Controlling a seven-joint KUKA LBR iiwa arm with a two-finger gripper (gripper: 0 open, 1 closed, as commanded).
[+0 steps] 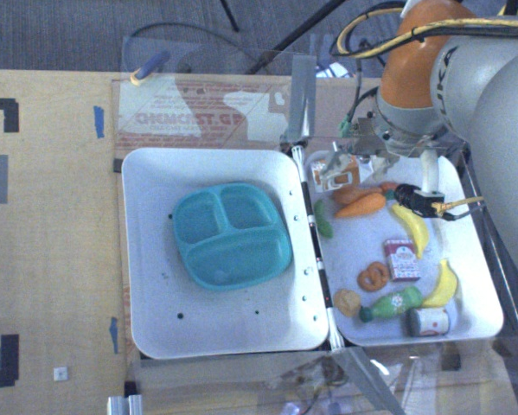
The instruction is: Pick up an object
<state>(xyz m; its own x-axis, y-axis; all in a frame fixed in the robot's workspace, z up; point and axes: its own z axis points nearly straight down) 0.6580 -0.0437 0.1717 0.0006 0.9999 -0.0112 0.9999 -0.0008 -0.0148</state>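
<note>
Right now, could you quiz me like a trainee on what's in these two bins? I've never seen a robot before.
1. True or false: the teal plastic divided plate lies in the left white bin.
2. How many yellow bananas are in the right white bin? A) one B) two C) three
3. Which thing lies nearest the arm's tool: the orange carrot, the brown pretzel or the green plastic bottle?

Key: 1 true. 2 B: one banana lies mid-bin, the other nearer the front. 3 the carrot.
</note>
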